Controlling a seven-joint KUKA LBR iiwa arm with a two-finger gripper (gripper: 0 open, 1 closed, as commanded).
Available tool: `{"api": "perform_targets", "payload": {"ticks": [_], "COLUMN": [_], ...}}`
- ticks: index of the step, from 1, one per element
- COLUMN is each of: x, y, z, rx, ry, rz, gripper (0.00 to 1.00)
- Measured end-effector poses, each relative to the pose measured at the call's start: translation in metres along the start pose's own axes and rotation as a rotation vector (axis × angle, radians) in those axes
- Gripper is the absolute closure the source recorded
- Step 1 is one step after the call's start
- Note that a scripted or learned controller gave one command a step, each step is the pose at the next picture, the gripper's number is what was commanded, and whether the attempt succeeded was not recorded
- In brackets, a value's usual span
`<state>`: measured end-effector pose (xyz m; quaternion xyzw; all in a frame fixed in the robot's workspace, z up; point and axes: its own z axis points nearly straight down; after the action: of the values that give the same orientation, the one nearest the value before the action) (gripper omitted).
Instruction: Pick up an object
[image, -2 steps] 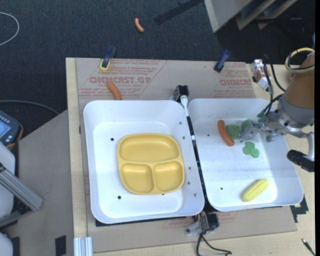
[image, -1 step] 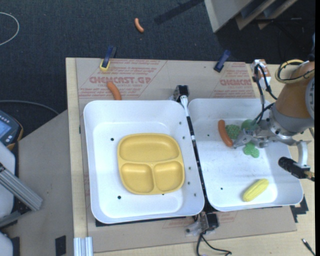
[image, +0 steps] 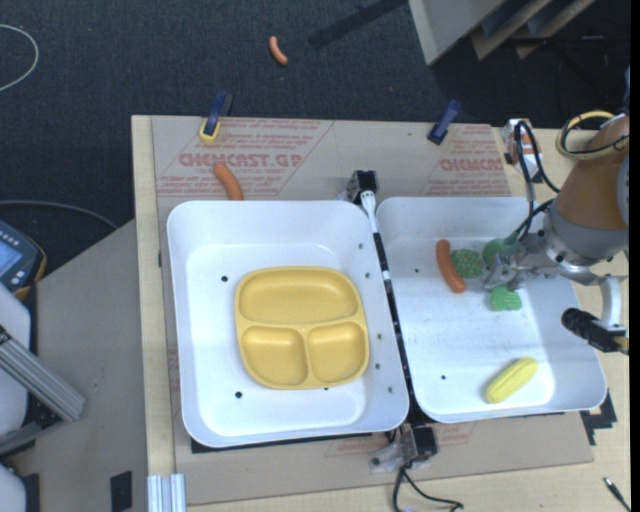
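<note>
The green toy vegetable (image: 505, 298) lies in the right bin (image: 560, 400), just beside the pincer (image: 503, 270), probably the chosen target. If the pincer is open or closed, I cannot tell. An orange carrot (image: 450, 266) lies near.

The arm (image: 600, 205) runs off the right edge.

gripper (image: 503, 272) low in right bin (image: 560, 395), among green items (image: 467, 264) | orange sausage (image: 449, 266) just left | yellow corn (image: 511, 380) nr front | yellow tray (image: 300, 326) in left bin (image: 200, 300)
</note>
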<state>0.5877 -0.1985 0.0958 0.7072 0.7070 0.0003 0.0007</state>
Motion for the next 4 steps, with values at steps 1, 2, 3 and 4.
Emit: {"api": "perform_targets", "payload": {"ticks": [1, 2, 3, 4], "x": [0.008, 0.001, 0.000, 0.047], "y": [0.006, 0.015, 0.016, 0.034], "z": [-0.059, -0.110, -0.131, -0.122], "rx": [-0.006, -0.007, -0.005, -0.002], "ry": [-0.002, -0.003, -0.002, 0.000], "rz": [-0.002, -0.001, -0.002, -0.005], "gripper": [1.00, 1.00, 1.00, 1.00]}}
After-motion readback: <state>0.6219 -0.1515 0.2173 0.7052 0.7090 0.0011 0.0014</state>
